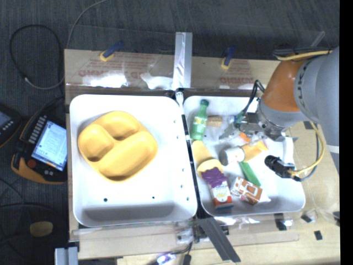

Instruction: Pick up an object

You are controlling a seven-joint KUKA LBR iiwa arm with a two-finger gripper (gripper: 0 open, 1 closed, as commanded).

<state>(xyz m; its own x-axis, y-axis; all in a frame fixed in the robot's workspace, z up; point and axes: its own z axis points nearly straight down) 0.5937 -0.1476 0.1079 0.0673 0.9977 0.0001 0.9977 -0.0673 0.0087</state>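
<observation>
Your arm (309,87) reached in from the right, its orange band sitting over the far right corner of the right bin (297,199). The gripper (249,127) hung low over the upper middle of that bin, among the clutter — you could not tell from this angle how far the fingers stood apart, nor whether anything sat between them.

Under and around it lay the things you might have picked. A green bottle (199,120) lay along the bin's left wall, near the far end. A white cylinder (233,155) rested just in front of the gripper, with an orange piece (255,149) beside it to the right. A green stick-shaped item (250,173) lay slantwise just nearer the camera. At the near end stood a small carton with a purple top (217,184), touching a red-and-white packet (246,191) on its right. A yellow item (202,155) sat against the left wall, between the bottle and the carton.

The left bin (88,203) held one large yellow moulded shape (117,144) — well apart from the gripper. Off the desk (88,70) to the left lay a handheld pendant (43,145) with a lit screen.
</observation>
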